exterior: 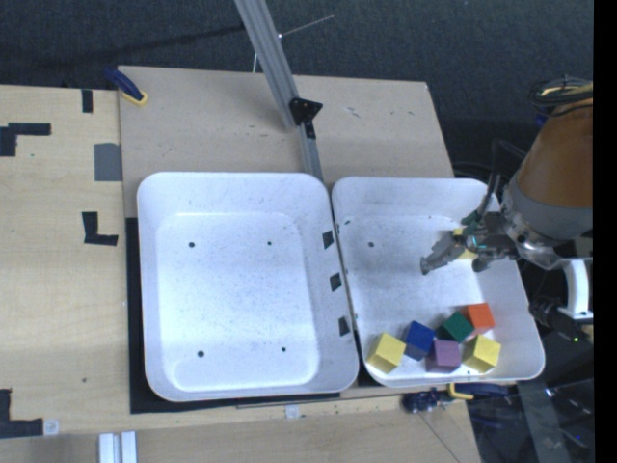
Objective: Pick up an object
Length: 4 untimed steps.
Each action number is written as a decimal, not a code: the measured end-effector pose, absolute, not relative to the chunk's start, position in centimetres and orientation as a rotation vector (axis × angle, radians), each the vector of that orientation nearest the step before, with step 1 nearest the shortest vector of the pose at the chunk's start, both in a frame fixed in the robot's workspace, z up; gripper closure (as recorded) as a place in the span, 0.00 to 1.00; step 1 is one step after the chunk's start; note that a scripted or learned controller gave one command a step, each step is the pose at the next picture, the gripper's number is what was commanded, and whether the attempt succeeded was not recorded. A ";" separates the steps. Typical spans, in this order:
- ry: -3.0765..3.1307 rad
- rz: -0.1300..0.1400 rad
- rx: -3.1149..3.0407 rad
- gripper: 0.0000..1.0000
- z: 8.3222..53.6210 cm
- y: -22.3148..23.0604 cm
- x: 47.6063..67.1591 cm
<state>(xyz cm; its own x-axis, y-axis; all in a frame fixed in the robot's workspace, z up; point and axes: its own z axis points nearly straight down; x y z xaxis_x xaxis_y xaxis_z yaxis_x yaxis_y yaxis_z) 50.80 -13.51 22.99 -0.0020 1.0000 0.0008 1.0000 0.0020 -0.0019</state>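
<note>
two shallow white bins sit side by side on a wooden bench. the left bin (231, 283) shows a bare, speckled floor with four small dark dots. the right bin (405, 230) holds six small blocks clustered along its near edge: a yellow block (387, 352) at the left end, a blue block (418, 339) just beside it, a purple block (445, 354), a green block (456, 327), an orange block (479, 315) and a second yellow block (485, 353) at the right end. the gripper (445, 255) hangs over the upper right part of the right bin, well apart from the blocks, its grey fingers pointing left; a small yellowish piece shows close against it, but whether the fingers are spread or closed on anything cannot be told. a grey metal bar (265, 41) slants across the bench above the bins.
</note>
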 end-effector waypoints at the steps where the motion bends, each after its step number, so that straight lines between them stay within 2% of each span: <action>1: -2.222 0.001 -2.218 0.00 23.0 -13.5 50.8; 2: -2.217 0.008 -2.217 0.00 16.8 -14.0 50.3; 4: -2.221 0.004 -2.218 0.00 9.0 -13.6 50.4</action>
<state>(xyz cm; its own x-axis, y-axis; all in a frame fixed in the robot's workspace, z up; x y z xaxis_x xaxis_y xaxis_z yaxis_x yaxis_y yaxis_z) 50.44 -13.64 9.00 -0.0012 1.0000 0.0000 1.0000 0.0012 -0.0036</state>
